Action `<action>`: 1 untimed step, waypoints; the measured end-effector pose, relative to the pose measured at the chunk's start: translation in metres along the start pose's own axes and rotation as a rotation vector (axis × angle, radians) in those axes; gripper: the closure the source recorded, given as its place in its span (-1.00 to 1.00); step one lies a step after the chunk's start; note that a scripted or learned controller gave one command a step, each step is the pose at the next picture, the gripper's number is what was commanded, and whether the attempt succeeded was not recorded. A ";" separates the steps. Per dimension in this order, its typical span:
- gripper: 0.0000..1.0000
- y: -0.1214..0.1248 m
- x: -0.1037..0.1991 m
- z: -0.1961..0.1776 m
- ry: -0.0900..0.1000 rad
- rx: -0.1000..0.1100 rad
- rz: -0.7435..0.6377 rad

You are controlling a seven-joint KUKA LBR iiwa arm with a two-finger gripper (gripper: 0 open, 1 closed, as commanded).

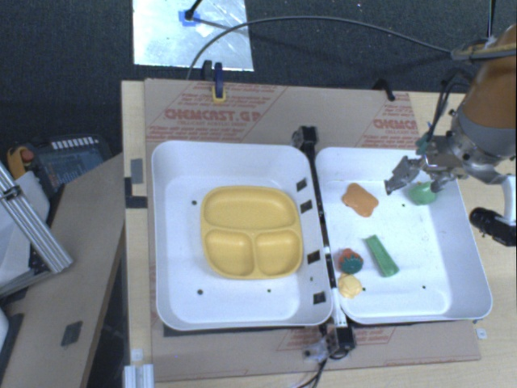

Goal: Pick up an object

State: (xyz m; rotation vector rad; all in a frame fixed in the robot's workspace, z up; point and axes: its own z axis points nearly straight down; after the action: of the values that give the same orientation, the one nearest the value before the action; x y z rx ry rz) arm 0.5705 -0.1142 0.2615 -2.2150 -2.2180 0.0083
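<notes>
The likeliest target is the green round piece (421, 192), which lies in the right bin (452, 297) near its far wall, directly under the gripper (418, 176). The gripper hangs just above it with its two fingers spread apart, one reaching out on the side toward the orange piece (360, 200), the other close over the green round piece; nothing sits between them, so no grasp has been made. That pose suits a descent straight onto the piece, which stands clear enough of its neighbours for the fingers to straddle it. From the green round piece, the orange piece lies toward the divider (319, 241), well apart. The green block (380, 255) rests nearer the camera, and beyond it the red-and-teal piece (350, 259) and yellow piece (350, 286) huddle against the divider, a harder spot to reach. The left bin (178, 217) carries a yellow tray (249, 231), all on the desk (388, 111).
</notes>
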 end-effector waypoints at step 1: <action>-1.00 0.002 0.000 -0.005 -0.001 -0.011 -0.002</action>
State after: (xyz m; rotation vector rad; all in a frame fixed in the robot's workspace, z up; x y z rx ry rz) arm 0.5724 -0.1141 0.2668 -2.2189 -2.2261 -0.0019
